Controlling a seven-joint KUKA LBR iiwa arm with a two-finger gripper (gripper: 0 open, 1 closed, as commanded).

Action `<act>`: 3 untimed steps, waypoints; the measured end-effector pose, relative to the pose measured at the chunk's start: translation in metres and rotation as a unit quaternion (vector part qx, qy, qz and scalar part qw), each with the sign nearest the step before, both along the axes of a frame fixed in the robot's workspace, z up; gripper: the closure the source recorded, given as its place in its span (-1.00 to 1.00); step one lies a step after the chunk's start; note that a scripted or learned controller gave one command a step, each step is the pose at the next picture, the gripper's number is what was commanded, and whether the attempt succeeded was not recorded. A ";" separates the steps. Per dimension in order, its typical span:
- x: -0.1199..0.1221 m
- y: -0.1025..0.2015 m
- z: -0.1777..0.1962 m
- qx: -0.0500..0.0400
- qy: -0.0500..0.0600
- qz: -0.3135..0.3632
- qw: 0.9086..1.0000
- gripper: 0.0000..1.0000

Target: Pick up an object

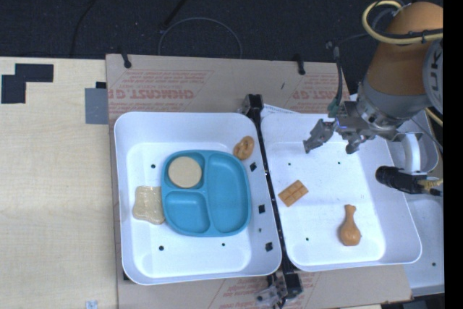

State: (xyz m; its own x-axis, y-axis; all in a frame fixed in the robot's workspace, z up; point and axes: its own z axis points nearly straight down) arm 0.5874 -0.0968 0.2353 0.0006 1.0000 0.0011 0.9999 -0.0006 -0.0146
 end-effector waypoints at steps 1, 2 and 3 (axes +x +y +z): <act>0.002 0.000 0.007 -0.001 -0.007 0.001 1.000 -1.00; 0.000 -0.008 -0.052 0.000 -0.003 0.000 1.000 -1.00; -0.011 -0.010 -0.106 0.000 -0.004 0.000 1.000 -1.00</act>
State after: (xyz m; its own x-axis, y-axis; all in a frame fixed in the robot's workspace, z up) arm 0.5760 -0.1065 0.1296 -0.0001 1.0000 0.0012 1.0000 0.0001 -0.0073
